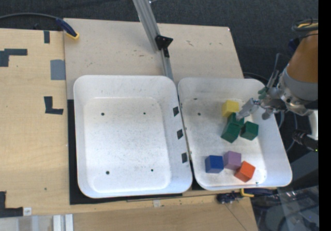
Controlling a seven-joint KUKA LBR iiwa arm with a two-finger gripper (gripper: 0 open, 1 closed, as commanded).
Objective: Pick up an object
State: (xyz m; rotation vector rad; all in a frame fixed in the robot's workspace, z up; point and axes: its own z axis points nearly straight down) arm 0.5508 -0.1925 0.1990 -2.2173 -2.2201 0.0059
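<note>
In the right bin (199, 137), at the right centre of the frame, two dark green blocks (231, 131) (250, 130) lie just beside each other, and a yellow block (230, 107) sits right above them. The gripper (248, 111) hangs over this group, reaching in from the right edge. Whether it is open or closed cannot be told, because the tip is small and blurred against the blocks. Lower in the same bin, a blue block (214, 163), a purple block (232, 159) and an orange block (245, 171) stand close together. The left bin (124, 137) lies alongside. A grey metal bar (145, 8) runs down from the top to the bins. The arm (305, 70) is cut off at the right.
</note>
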